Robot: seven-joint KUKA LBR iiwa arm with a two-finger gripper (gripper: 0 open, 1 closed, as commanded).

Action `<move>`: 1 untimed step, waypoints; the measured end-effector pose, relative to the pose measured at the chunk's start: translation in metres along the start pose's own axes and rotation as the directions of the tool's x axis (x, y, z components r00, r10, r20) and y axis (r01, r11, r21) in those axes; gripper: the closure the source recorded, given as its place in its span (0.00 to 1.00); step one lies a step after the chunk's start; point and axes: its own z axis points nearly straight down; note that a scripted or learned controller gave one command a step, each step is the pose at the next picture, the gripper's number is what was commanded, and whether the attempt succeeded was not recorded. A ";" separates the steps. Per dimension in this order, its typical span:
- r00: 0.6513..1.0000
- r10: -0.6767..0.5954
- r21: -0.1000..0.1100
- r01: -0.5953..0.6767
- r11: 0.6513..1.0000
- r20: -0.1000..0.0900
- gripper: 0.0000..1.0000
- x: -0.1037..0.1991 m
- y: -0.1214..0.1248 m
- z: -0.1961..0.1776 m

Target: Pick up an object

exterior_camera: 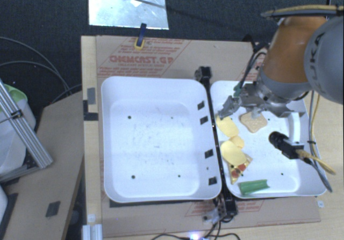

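Finding a green strip (pixel 253 186) nearest, lying flat by the front wall of the right bin (pixel 285 172). Seeing, just behind it and toward the divider, a small red-and-yellow scrap (pixel 238 168) touching a round yellow slice (pixel 233 152). Noting a smaller yellow piece (pixel 237 140) just beyond that slice, and a third yellow piece (pixel 227 126) farther back, all close to the bin's left wall. Spotting a tan, toast-like piece (pixel 253 122) beside the third yellow piece, toward the middle of the bin. Locating the gripper (pixel 226 109) low over the far left part of the right bin, just behind the third yellow piece, with the grey and orange arm (pixel 301 56) reaching in from the right. Being unable to tell whether the gripper is released or clenched, or whether it is touching any piece. Passing the left bin (pixel 156 142) alongside. Reaching, past both bins, lettered cardboard (pixel 161 51), a yellow-and-blue clip (pixel 140 37) and a silver sheet (pixel 129 2).
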 end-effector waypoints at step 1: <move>1.000 0.006 0.003 -0.006 1.000 0.002 0.00 0.011 -0.071 -0.059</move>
